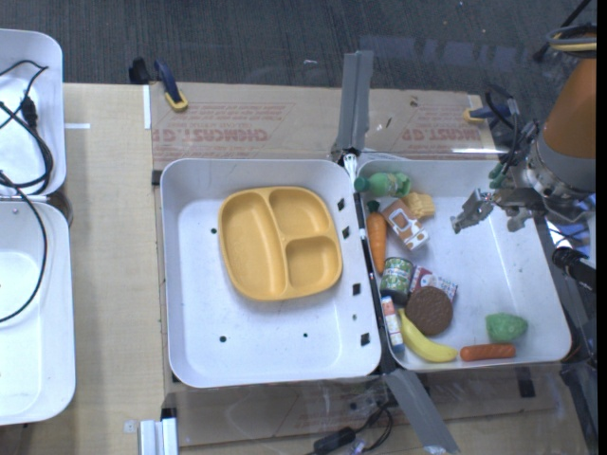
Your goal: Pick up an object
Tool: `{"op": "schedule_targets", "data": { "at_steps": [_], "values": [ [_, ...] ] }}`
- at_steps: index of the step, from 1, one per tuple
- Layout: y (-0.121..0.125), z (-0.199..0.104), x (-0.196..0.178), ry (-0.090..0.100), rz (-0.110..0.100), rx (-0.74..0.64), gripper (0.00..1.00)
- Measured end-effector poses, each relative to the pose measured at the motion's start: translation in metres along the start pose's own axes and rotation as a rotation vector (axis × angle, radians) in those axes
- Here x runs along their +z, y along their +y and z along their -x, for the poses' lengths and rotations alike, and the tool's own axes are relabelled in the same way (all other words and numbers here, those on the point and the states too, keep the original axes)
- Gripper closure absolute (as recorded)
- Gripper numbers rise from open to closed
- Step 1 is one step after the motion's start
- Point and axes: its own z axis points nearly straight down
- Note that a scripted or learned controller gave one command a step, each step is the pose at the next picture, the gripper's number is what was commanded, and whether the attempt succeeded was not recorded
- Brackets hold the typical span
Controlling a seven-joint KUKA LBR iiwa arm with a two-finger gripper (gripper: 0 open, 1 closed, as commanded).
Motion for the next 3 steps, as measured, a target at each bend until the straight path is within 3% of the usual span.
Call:
{"op": "schedule_targets", "data": {
  "at_steps": [1,2,3],
  "values": [
    [0.043,-0.034,0.132,0.000,0.004,-0.194,0.00],
    [0.081,-0.024,0.136,0.002,-0.032,0.205,0.00],
    [0.083,-0.023,0.129,-0.003,-0.025,0.202,1.00]
  ]
}}
